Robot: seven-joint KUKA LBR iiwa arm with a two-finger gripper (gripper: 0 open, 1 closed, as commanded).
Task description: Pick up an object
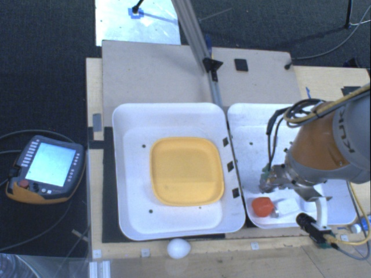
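A small red object (pixel 262 207) lies near the front left corner of the right bin (pixel 249 126). The grey and orange arm reaches in from the right, and its wrist hangs over the front half of that bin. The gripper (pixel 291 204) sits low in the bin, just right of the red object and very close to it. The wrist above hides much of the gripper. A yellow square plate (pixel 187 170) lies flat in the middle of the left bin (pixel 130 155).
A white egg-shaped object (pixel 178 248) rests on the bench in front of the left bin. A handheld control pendant (pixel 46 168) lies on the floor to the left. Cables loop off the arm at the right bin's front right corner.
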